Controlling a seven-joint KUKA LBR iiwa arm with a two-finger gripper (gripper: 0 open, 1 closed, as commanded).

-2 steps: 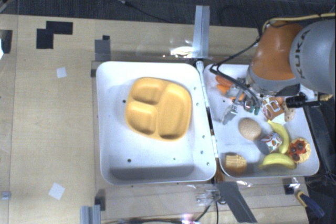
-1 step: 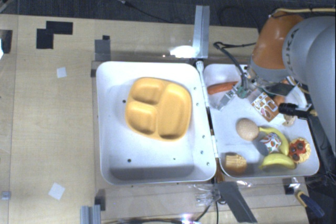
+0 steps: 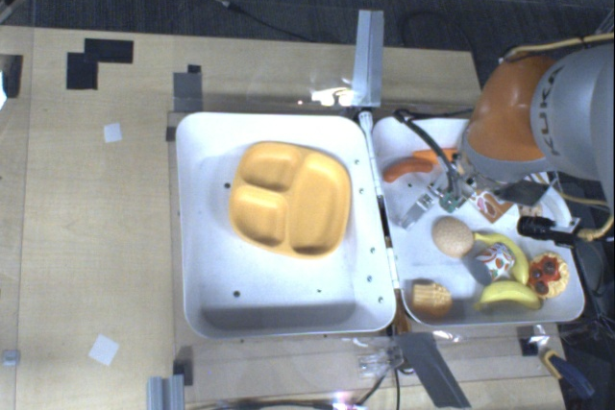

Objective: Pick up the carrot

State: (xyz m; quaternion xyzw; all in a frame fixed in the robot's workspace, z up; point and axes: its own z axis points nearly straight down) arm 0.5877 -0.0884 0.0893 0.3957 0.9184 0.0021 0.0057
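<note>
The carrot (image 3: 407, 166) lies free near the right bin's (image 3: 573, 307) far left corner, well apart from the banana (image 3: 507, 295) and other food. The gripper (image 3: 430, 203) hangs just beside it, seemingly lined up for a descent. The blurred metal hides its state, so I cannot tell.

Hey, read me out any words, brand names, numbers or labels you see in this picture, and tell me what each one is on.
"KU": dark letters running down the grey arm beside its orange band; the rest of the word is cut off by the picture's edge.
Small printed card in the right bin, by the hand: markings too small to read.
Nothing else bears legible text.
</note>
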